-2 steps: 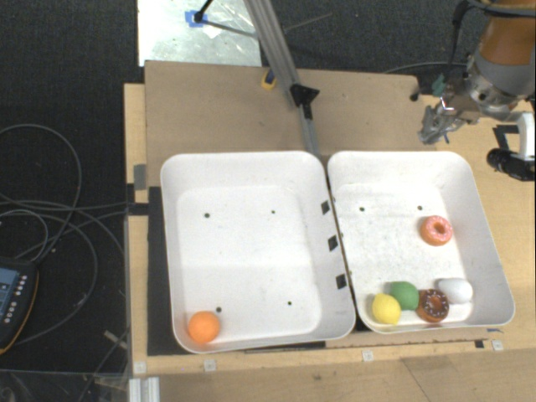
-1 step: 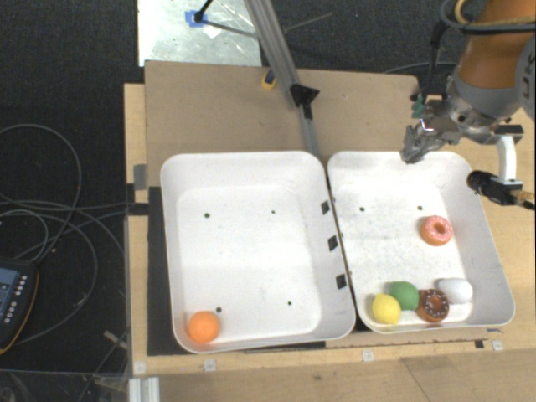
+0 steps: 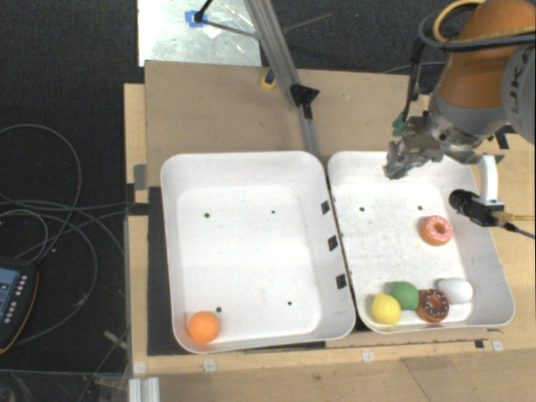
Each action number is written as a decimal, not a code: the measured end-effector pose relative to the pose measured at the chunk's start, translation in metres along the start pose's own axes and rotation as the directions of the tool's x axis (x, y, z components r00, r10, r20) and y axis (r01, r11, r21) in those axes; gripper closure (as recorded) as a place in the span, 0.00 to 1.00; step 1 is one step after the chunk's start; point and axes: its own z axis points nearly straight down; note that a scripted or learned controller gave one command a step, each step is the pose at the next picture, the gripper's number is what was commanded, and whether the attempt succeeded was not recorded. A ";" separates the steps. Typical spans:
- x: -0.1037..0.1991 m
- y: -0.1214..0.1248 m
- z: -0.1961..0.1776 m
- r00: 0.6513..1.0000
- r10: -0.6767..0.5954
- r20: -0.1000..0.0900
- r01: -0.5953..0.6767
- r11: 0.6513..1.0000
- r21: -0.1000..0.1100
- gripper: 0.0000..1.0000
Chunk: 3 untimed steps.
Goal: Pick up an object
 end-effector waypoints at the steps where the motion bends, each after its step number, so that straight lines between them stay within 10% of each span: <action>1: 0.043 -0.016 0.012 1.000 -0.001 -0.001 0.001 1.000 0.001 1.00; 3: 0.140 -0.059 0.033 1.000 -0.002 -0.001 0.002 1.000 0.001 1.00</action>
